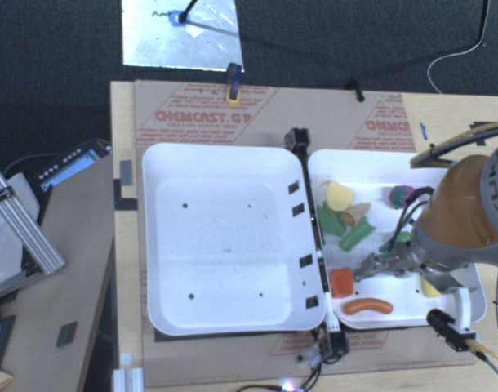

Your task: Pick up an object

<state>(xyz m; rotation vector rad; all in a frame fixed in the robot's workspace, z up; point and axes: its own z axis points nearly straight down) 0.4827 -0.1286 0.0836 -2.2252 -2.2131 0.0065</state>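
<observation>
The left bin (224,235) lies bare; the right bin (380,163) holds every candidate. The hand (365,268) hangs low just above the orange block (340,282), beside the green pieces (344,229) and the sausage (368,306). Whether it is apart or together I cannot tell. Crowding risks a nudge or a missed grasp.
</observation>
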